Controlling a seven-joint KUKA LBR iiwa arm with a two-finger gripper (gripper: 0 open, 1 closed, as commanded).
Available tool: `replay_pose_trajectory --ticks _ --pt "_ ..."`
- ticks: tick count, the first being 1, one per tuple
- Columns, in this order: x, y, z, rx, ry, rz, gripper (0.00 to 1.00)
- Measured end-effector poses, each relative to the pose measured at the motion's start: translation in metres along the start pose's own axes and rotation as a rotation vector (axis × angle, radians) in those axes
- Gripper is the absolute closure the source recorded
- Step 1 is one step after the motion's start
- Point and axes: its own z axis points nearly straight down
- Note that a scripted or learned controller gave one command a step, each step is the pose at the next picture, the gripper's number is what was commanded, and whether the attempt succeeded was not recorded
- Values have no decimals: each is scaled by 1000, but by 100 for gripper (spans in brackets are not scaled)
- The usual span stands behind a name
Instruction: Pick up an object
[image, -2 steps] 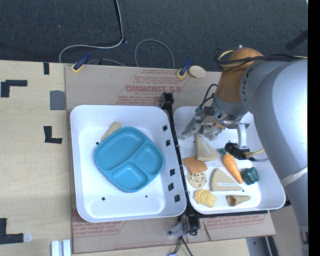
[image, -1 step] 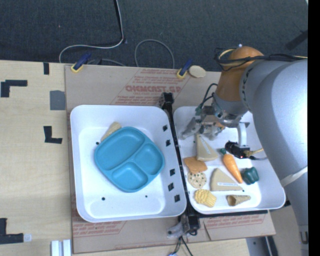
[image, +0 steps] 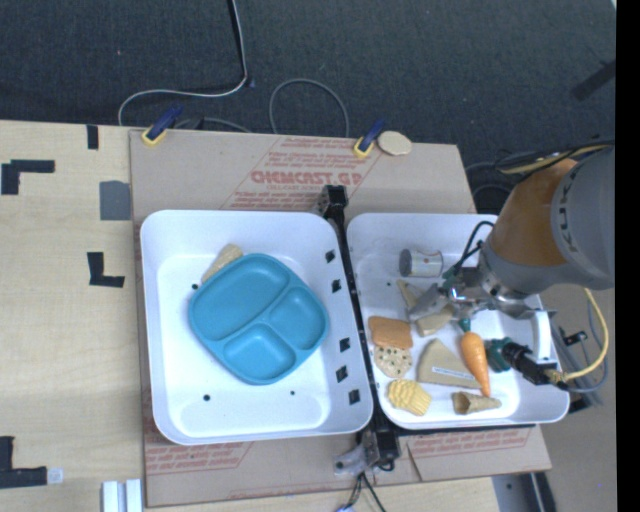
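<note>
My gripper (image: 452, 298) is low in the right bin (image: 375, 240), coming in from the right under the grey and orange arm (image: 545, 230). It hangs just above a tan wedge-shaped piece (image: 434, 323) and right of a small tan piece (image: 409, 294). A grey metal cylinder (image: 422, 262) lies just behind it. An orange carrot (image: 475, 362) lies just in front of it, next to a pale cheese wedge (image: 443, 366). A slice of toast (image: 390, 331), a dotted cracker (image: 393, 359), a yellow corn cob (image: 408, 397) and a small brown piece (image: 475, 403) lie toward the front.
The left bin (image: 160, 330) holds a blue divided plate (image: 260, 316) with a tan item (image: 222, 262) partly under its back edge. A black divider clip (image: 333, 205) sits between the bins. A tan disc (image: 395, 144) lies on the cardboard behind them.
</note>
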Motion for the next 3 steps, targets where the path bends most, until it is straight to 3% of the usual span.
replay_pose_trajectory --ticks 1,2,3 --pt "39 33 1 -3 0 -10 0" --pt "72 77 2 7 1 -9 0" --pt "71 76 -8 6 3 -8 100"
